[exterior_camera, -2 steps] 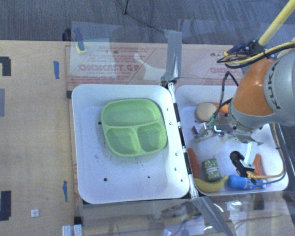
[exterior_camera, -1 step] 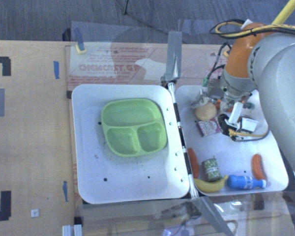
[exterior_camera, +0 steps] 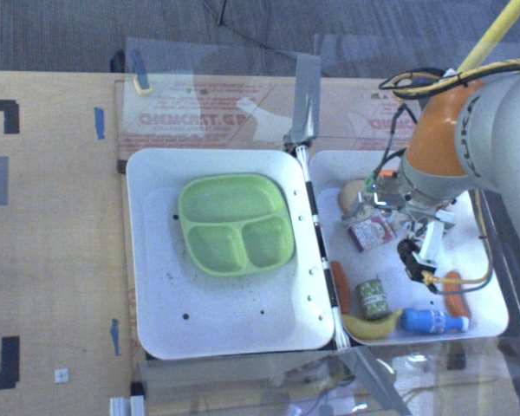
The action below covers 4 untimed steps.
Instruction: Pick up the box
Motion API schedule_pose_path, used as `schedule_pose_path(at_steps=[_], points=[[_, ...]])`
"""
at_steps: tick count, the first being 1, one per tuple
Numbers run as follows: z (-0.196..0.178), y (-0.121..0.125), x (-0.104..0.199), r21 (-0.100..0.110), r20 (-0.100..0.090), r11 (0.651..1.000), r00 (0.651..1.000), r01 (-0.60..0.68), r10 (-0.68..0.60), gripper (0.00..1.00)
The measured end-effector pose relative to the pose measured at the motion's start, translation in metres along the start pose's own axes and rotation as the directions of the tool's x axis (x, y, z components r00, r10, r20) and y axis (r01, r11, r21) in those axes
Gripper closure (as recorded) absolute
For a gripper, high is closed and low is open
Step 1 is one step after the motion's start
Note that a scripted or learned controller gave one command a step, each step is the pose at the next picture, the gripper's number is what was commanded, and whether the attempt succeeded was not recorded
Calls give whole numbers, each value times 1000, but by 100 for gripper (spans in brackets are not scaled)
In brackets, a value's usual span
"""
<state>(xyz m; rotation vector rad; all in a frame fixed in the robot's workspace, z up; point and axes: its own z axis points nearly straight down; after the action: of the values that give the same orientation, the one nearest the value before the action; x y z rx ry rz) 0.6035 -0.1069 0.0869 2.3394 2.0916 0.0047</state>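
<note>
Two white bins side by side on bench. Small box (exterior_camera: 372, 230) lying tilted in right bin (exterior_camera: 494, 319), just left of claw (exterior_camera: 409, 224) and seemingly touching it. Claw's spread impossible to tell, hidden under wrist. Nearby: can (exterior_camera: 373, 298), banana (exterior_camera: 369, 325), blue bottle (exterior_camera: 432, 321).

I see a divided plate (exterior_camera: 236, 224) in the left bin (exterior_camera: 156, 319). In the right bin (exterior_camera: 494, 315), the box (exterior_camera: 371, 230) sits toward the back, a can (exterior_camera: 373, 297) nearer me, banana (exterior_camera: 370, 325) and bottle (exterior_camera: 433, 321) along the front.
</note>
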Motion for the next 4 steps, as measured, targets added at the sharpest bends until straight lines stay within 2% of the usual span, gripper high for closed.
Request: schedule_pose_path(at_steps=[1, 2, 3, 4], points=[[-12, 2, 0, -5, 0, 1000, 1000, -1, 1, 100], [-121, -28, 64, 4, 0, 999, 999, -44, 44, 100], [-135, -47, 89, 7, 1, 980, 980, -201, 201, 100], [-163, -2, -23, 2, 1, 999, 999, 46, -46, 100]])
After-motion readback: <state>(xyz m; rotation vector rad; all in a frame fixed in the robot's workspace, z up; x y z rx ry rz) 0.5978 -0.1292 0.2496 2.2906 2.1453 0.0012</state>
